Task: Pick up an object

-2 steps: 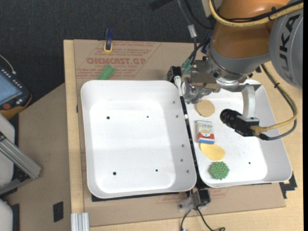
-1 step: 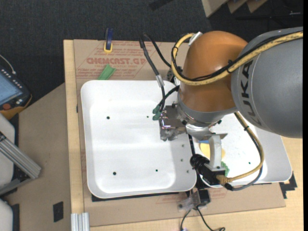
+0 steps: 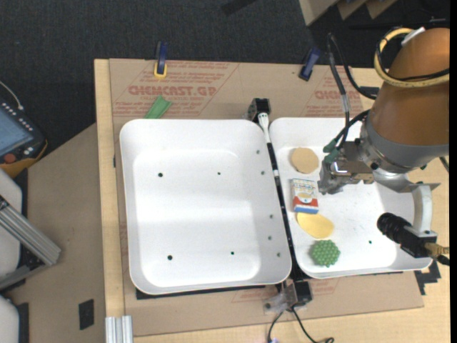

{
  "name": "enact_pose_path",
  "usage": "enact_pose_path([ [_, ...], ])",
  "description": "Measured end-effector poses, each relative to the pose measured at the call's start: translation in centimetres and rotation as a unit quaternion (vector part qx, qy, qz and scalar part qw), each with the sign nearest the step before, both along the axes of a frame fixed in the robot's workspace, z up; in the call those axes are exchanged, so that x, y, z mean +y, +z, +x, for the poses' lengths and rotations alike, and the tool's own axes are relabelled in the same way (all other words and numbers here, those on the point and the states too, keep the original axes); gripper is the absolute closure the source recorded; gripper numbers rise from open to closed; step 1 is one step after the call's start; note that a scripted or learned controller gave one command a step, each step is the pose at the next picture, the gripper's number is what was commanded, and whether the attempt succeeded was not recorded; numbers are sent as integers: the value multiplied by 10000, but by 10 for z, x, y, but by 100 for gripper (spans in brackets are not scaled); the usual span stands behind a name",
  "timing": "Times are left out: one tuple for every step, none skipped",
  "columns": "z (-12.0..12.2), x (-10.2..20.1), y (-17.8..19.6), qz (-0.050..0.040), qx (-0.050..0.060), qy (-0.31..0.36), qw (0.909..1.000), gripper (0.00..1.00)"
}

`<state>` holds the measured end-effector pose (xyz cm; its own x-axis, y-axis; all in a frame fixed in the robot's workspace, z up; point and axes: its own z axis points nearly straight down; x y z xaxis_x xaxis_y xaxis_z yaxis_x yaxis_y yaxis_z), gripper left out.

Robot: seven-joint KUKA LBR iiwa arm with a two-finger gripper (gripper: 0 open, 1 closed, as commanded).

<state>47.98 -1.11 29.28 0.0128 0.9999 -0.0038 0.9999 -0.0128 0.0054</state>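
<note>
Hovering at three o'clock of the carton (image 3: 305, 195), your gripper (image 3: 334, 177) hides its state; next, descend onto one object.

Gripper (image 3: 330, 181) hangs over right bin (image 3: 357, 264) just beside small carton (image 3: 305, 195) — tan disc (image 3: 305, 160), yellow piece (image 3: 315, 225), green ball (image 3: 325, 252) in a column — left bin (image 3: 143, 138) alongside.

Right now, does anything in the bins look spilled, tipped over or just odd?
Nothing looks spilled or damaged. The right bin holds a tan disc, a small carton, a yellow piece and a green ball, lined up near its left wall. The carton's bottom edge touches or overlaps the yellow piece. The gripper hangs beside the carton.
</note>
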Motion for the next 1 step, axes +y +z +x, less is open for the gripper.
enact_pose_path([
  [24, 52, -2, 23, 12, 88, 10000, 100],
])
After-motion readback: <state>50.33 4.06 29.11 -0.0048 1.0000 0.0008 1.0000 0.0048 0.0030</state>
